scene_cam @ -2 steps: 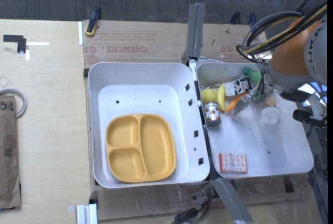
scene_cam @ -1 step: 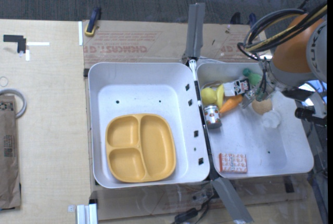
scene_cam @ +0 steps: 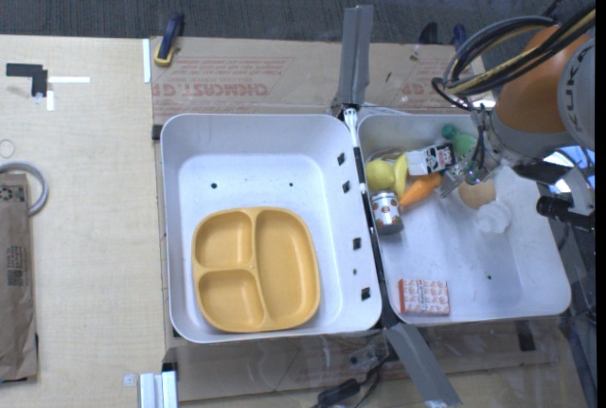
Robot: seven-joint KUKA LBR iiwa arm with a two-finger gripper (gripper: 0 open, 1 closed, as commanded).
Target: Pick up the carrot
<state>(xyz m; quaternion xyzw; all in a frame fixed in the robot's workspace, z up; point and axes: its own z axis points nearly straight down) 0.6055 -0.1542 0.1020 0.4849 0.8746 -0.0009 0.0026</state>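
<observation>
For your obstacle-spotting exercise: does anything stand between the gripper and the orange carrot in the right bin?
Nothing visible does. The gripper hangs right at the orange carrot's upper right end. The yellow fruit-shaped toy and small silver can lie on its far, left side.

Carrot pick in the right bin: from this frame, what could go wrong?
1. The carrot lies packed against a yellow toy and a small can, so closing fingers might catch a neighbour instead.
2. The gripper sits at the carrot's far end, near a beige lump; an end grip could let it slip.
3. The carrot lies near the right bin's left wall, limiting approach.
</observation>
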